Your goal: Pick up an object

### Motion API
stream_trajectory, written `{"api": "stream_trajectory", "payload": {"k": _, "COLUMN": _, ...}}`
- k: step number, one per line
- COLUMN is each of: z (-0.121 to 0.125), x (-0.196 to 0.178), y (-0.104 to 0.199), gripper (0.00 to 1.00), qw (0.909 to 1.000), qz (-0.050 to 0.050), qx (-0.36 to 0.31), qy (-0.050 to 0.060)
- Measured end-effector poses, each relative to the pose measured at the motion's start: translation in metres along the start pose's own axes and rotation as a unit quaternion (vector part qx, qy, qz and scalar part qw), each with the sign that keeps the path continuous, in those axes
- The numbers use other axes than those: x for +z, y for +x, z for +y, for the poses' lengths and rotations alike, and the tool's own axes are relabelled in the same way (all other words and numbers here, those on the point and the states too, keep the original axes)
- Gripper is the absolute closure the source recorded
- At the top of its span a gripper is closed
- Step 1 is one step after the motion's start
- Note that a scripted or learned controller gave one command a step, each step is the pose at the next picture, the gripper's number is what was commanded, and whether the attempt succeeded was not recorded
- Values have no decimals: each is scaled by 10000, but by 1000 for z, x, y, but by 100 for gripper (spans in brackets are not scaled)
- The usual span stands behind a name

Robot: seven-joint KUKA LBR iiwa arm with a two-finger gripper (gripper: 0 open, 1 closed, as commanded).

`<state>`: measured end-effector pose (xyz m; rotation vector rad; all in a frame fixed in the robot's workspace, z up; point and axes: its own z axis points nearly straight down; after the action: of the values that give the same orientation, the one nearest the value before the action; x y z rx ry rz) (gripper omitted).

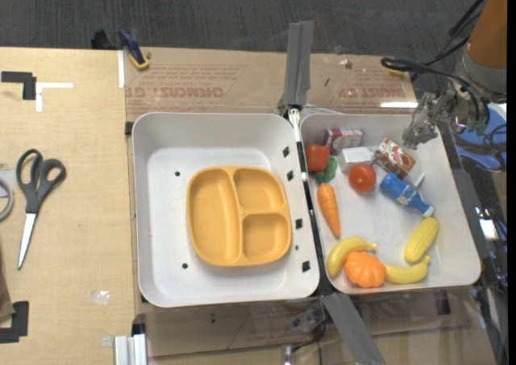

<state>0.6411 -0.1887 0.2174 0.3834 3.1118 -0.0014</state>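
Toys lie jumbled in the right bin (459,194) for grabbing, while the gripper (421,131) hovers above its far corner, grip unreadable from where I stand.

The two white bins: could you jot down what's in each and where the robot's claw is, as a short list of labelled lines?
left bin: one orange divided plate
right bin: carrot, tomato, blue bottle, corn cob, two bananas, small pumpkin, a few small packets near the back
gripper: above the right bin's back right corner, nothing seen between its fingers
bench, left side: scissors
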Motion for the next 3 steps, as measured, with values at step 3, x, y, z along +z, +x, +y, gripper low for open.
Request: {"api": "stream_trajectory", "payload": {"k": 3, "z": -46, "x": 124, "y": 156, "gripper": 100, "qw": 9735, "qz": 11, "qx": 2288, "qy": 2}}
